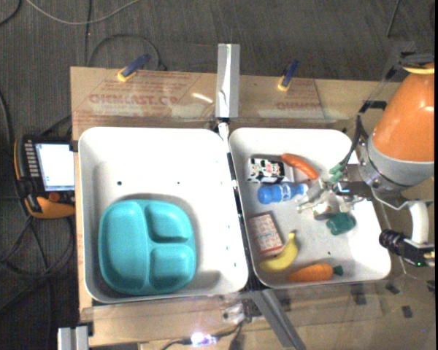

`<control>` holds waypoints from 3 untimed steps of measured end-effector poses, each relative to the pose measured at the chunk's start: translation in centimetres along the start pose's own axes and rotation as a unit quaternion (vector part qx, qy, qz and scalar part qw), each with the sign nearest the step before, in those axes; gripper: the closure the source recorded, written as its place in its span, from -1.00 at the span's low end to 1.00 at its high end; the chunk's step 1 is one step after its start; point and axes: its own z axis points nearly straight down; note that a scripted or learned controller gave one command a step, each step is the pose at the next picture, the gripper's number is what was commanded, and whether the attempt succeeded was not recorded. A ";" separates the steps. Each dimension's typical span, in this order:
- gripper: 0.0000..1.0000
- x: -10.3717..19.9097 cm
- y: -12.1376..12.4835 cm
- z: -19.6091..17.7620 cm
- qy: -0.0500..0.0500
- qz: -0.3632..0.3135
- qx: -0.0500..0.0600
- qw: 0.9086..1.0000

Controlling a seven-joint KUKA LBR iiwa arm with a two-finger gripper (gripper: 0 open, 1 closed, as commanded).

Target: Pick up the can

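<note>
Your hand [320, 199] hangs low in the right bin [365, 265], and at this slant you cannot tell whether it is released or clenched; nothing shows as held in it. The can [264, 233], the pinkish labelled one lying on its side, sits to the hand's left and toward the bin's near edge, close to the wall shared with the left bin [91, 159], which carries a teal divided tray [147, 246]. Just beside the can on the side nearer the hand, the banana [283, 254] curls against it, so come down from above instead of sweeping in sideways. The blue bottle [281, 193] lies between the hand and the can's far end, and beyond it are a black-and-white packet [267, 169] and an orange chilli-shaped piece [299, 165]. A dark green toy [341, 223] lies close to the hand on the opposite side from the can, and a carrot [311, 272] rests past the banana. Lift clear first, travel over the bottle, then square up across the can's narrow width, probably keeping off the bin wall.
</note>
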 end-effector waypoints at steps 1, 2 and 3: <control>-1.00 -1.0 4.7 4.6 0.000 0.041 0.000 0.999; -1.00 -6.5 4.8 6.0 -0.001 0.037 0.000 0.999; -1.00 -9.3 5.8 13.0 0.000 -0.003 0.000 1.000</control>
